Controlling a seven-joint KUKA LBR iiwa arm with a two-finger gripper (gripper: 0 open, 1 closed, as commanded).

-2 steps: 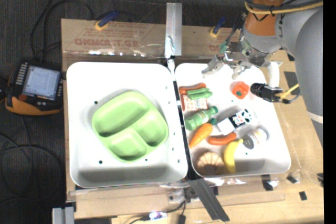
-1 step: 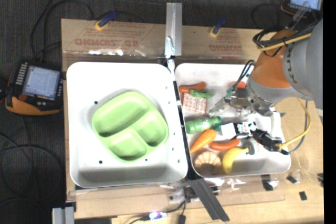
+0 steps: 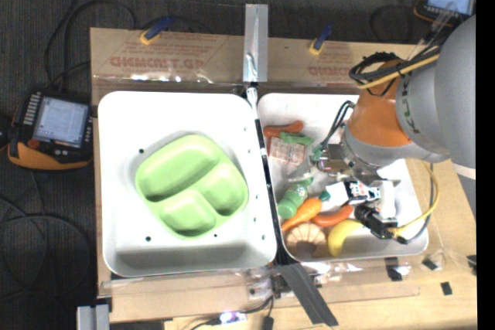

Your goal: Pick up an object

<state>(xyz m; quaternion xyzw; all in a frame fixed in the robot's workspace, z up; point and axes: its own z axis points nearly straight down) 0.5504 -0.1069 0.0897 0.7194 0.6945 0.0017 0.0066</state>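
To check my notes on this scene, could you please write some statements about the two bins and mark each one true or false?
1. The green divided plate lies in the left bin. True.
2. The end effector is above the left bin. False: it is above the right bin.
3. A yellow banana lies in the right bin. True.
4. The orange carrot lies on the green divided plate. False: it lies in the right bin, among the other items.
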